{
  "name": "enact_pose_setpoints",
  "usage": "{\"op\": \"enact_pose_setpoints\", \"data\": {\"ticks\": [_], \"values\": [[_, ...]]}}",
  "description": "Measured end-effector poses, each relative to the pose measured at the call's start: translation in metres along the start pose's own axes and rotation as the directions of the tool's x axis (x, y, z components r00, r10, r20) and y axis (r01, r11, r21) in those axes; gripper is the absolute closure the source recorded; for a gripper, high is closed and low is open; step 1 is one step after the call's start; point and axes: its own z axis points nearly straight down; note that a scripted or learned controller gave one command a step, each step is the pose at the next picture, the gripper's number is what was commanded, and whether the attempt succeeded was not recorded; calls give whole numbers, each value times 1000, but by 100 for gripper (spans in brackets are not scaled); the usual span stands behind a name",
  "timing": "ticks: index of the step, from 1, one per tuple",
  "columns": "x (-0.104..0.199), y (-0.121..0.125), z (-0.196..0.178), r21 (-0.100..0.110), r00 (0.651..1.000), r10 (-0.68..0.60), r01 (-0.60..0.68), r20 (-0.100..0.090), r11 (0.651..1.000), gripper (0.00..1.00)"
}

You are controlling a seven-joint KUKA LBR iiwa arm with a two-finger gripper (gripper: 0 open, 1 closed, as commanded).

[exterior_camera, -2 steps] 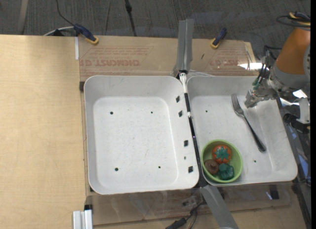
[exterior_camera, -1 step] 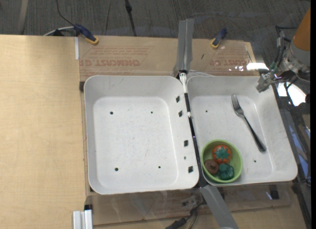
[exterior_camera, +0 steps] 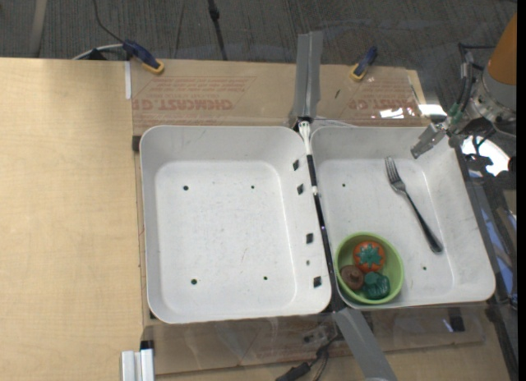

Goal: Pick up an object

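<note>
Two shallow white bins sit side by side on the bench [exterior_camera: 66, 207], whose pale wood surface stretches off to the left. Under the bins lies a sheet of brown cardboard [exterior_camera: 214, 96], held at its far edge by two clamps, one toward the left [exterior_camera: 144, 57] and one toward the right [exterior_camera: 364, 62]. The left bin [exterior_camera: 226, 143] shows a bare white floor with a few small dark holes. A grey divider bar [exterior_camera: 308, 75] runs from the far side down between the two bins. In the right bin [exterior_camera: 362, 153], a green bowl [exterior_camera: 396, 282] rests in the near left corner, touching the bin's wall; inside it are an orange-red piece, a brown piece and a dark green piece. A fork [exterior_camera: 412, 204] lies flat farther right, tines pointing to the far side, handle slanting toward the near right. The gripper [exterior_camera: 427, 143] hangs over the far right corner of that bin, near the fork's tines but apart from them; whether its fingers are spread or pressed together cannot be told.
</note>
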Motion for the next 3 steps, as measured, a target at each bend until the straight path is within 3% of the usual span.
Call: {"op": "enact_pose_setpoints", "data": {"ticks": [1, 2, 3], "values": [[49, 0, 91, 1, 1000, -5, 5, -2, 1000, 0], [48, 1, 80, -2, 1000, -3, 3, 0, 1000, 100], [40, -22, -63, -1, 1000, -11, 11, 0, 1000, 100]]}}
